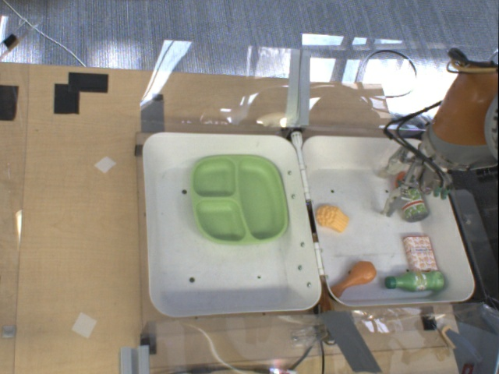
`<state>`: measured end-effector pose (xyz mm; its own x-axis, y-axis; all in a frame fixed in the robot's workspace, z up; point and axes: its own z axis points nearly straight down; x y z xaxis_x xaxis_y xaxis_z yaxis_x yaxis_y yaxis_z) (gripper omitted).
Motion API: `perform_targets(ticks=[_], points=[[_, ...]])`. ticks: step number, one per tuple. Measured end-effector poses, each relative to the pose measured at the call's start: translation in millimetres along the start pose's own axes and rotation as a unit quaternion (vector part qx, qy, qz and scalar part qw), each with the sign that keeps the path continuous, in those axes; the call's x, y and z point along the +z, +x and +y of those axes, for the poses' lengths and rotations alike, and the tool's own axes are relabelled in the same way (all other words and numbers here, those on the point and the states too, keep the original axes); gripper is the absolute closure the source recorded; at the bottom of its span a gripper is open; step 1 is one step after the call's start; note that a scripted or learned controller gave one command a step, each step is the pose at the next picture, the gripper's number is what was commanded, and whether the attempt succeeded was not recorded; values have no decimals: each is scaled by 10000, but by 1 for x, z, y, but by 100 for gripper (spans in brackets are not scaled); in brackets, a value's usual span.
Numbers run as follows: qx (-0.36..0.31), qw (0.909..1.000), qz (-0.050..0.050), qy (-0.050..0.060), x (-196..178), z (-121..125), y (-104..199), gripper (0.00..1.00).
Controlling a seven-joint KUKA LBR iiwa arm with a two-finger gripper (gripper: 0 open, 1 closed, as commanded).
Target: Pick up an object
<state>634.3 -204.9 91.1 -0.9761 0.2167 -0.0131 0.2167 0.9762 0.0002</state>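
Observation:
In the right bin (pixel 366 240), my gripper (pixel 412 198) hangs low over the back right area. It is open, with one finger (pixel 389 204) left of a small green and red can (pixel 415 208) and the other side partly hidden behind the can. The can stands between the spread fingers and shows no grip on it. Elsewhere in this bin lie a yellow corn-like piece (pixel 333 219), an orange drumstick-shaped toy (pixel 355 276), a green bottle on its side (pixel 415 283) and a small pink box (pixel 419 253).
The left bin (pixel 168 279) holds a green divided plate (pixel 238 199). A raised divider (pixel 308 209) separates the two bins. Black cables (pixel 405 127) loop from the wrist over the right bin's back edge. Brown bench surface (pixel 70 209) stretches to the left.

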Motion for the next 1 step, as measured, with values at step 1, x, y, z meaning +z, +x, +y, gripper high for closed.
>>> perform_targets(ticks=[1], points=[[-38,10000,-53,0,-14,3,-3,100]])
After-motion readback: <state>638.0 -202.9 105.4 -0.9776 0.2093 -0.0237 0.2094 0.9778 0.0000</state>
